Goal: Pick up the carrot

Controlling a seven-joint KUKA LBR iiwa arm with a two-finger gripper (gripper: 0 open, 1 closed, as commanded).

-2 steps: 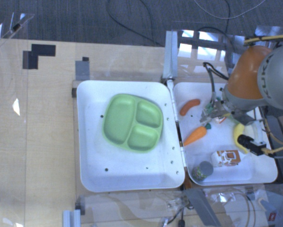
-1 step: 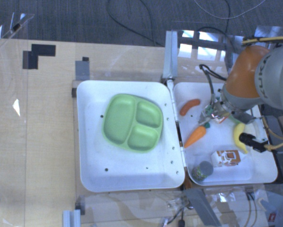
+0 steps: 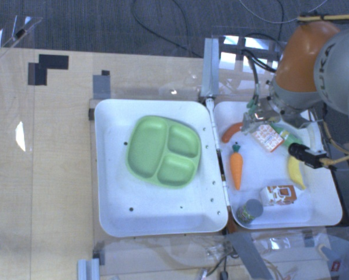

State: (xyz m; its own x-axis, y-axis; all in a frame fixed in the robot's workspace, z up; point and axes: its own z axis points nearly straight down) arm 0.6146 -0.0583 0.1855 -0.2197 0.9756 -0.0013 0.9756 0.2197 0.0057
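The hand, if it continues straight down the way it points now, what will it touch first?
Probably the small red-and-white packet, which lies just beneath the hand, not the carrot. Depth is unclear from above, so the orange-red item beside it is possible.

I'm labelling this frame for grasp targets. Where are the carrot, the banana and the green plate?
carrot (image 3: 236, 168): camera view, middle of the orange body.
banana (image 3: 296, 172): camera view, middle of the yellow peel.
green plate (image 3: 146, 150): camera view, floor of its largest compartment.
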